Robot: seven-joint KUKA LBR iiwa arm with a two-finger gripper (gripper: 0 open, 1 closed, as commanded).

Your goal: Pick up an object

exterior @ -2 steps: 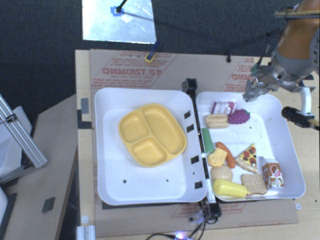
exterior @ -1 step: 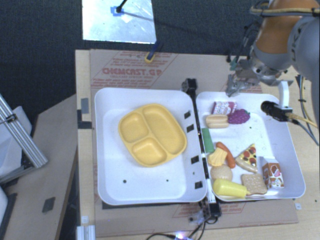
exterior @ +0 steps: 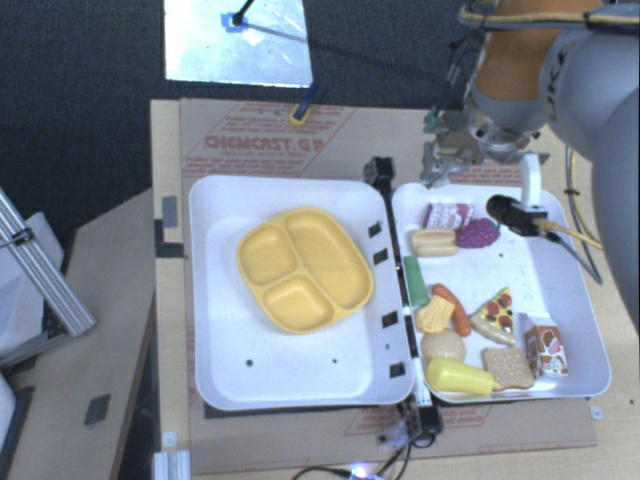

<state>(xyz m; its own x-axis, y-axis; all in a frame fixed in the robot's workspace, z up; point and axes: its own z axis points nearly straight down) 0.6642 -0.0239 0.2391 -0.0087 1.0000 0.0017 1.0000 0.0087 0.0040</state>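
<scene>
The arm (exterior: 590, 78) is built of smooth, rounded light-grey shells, with a glossy orange band (exterior: 530, 28) wrapped round the bulging joint above the wrist. Thin dark cables (exterior: 462, 63) loop along the left side of that orange section, and a darker ring edges its top. Below it sits a metallic grey wrist block with small fittings and a speck of green, ending in the gripper (exterior: 437, 171), whose pale grey metal parts look angular and blurred
</scene>
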